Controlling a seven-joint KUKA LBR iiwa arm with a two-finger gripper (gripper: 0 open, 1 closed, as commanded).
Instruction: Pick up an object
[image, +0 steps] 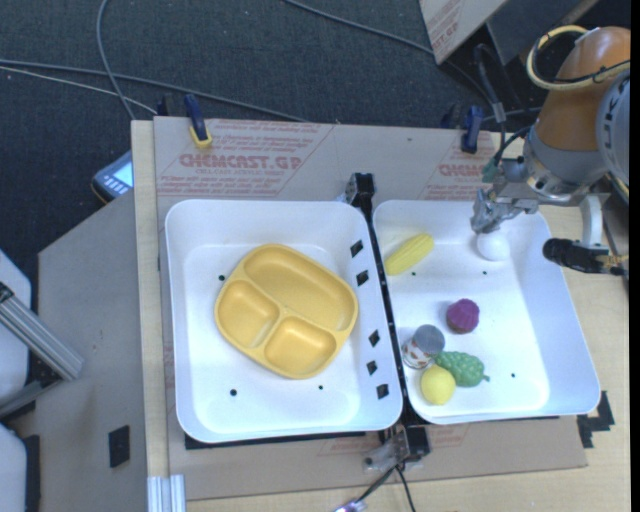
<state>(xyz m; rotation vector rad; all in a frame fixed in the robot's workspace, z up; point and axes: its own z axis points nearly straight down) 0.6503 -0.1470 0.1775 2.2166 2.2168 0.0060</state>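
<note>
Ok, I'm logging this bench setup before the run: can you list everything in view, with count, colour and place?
Shallow bins: two, white, side by side, left, right.
Divided plastic plate: one, yellow, left bin.
Toy corn cob: one, yellow, right bin, upper left.
Small ball: one, white, right bin, far edge, under the gripper.
Round toy: one, purple, right bin, middle.
Small can: one, grey, near divider.
Bumpy toy: one, green, beside it.
Toy lemon: one, yellow, near edge.
Gripper: one, grey, above ball.

Dark carpet floor (300, 60) had cables (110, 60) snaking across it, with a cardboard box (455, 20) up top.
</note>
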